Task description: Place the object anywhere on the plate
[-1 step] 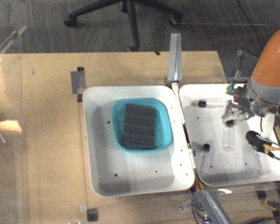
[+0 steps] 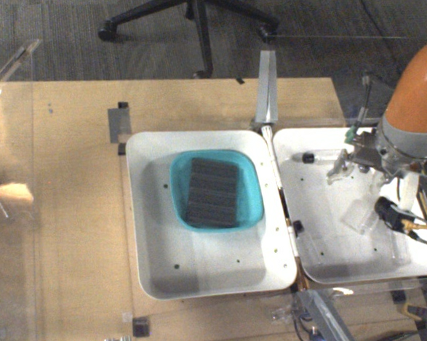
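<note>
A dark grey ridged block [image 2: 213, 192] lies flat on the teal plate [image 2: 253, 200], slightly left of the plate's middle. The plate sits in the back half of the left bin [image 2: 154, 258]. My gripper [image 2: 342, 166] hangs over the back of the right bin [image 2: 329, 253], well to the right of the plate and apart from the block. Nothing shows in the gripper. The grey arm with its orange band [image 2: 416, 97] comes in from the right edge.
A black cable with a yellow end [image 2: 395, 219] hangs off the wrist over the right bin. A metal post [image 2: 266, 89] stands behind the seam between the bins. A chair base [image 2: 199, 18] is on the floor beyond the bench.
</note>
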Controlling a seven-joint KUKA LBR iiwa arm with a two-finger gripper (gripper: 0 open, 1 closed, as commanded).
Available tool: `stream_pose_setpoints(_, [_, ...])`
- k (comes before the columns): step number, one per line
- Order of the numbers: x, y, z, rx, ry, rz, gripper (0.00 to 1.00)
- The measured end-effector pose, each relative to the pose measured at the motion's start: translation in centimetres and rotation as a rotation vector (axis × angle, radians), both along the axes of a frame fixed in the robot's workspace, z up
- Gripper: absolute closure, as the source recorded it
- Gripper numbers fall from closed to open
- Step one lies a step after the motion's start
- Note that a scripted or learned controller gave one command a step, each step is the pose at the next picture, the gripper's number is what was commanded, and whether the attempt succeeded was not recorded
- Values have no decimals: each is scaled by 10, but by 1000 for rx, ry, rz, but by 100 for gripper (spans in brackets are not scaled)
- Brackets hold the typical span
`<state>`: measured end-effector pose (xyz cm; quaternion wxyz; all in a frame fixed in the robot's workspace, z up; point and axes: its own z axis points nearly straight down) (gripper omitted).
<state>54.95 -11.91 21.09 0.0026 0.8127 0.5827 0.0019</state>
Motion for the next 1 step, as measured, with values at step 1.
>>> stream_pose_setpoints(1, [0,-69,-20,-1,1,-11,0])
